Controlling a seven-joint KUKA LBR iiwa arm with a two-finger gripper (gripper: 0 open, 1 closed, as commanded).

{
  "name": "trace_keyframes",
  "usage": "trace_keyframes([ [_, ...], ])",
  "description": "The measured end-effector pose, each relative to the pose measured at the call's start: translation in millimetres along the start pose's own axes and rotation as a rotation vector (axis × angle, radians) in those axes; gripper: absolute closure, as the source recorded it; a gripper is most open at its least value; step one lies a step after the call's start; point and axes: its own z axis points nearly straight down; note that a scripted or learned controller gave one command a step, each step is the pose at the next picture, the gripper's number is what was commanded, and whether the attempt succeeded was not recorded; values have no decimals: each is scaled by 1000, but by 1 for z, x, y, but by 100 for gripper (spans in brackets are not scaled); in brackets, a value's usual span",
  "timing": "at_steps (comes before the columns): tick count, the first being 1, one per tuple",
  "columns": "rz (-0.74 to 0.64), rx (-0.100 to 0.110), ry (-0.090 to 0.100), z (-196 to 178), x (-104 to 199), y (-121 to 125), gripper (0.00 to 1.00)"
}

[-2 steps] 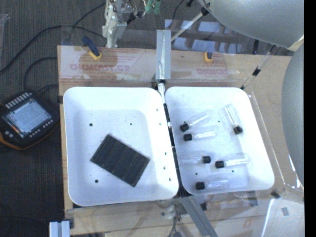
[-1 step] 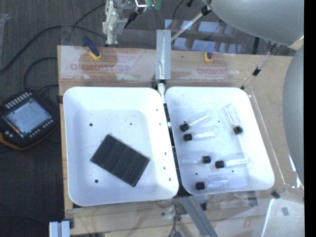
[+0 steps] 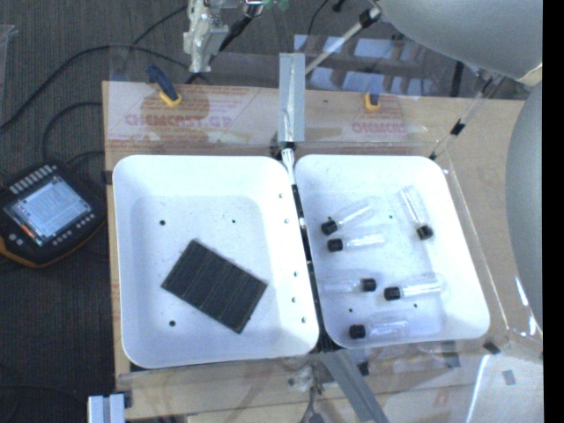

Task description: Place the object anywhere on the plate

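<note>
Lying scattered in the right bin point(image 3: 458, 236), the clear black-capped tubes point(image 3: 345, 219) sit well apart from the dark plate point(image 3: 214, 285) in the left bin point(image 3: 132, 236), so any tube must travel leftward over the middle rims, while the arm point(image 3: 458, 11) hangs above.

teach pendant point(image 3: 46, 211), yellow clamps point(image 3: 164, 86), cables point(image 3: 79, 60)

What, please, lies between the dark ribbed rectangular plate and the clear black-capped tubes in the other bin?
In the camera view, bare white floor, then the two bins' adjoining rims, separate the dark ribbed plate from the nearest clear black-capped tube.
</note>
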Motion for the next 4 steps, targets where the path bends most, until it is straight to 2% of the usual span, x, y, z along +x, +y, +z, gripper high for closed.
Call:
trace_keyframes([
  [4, 3, -8, -21, -39, -6, 1, 100],
])
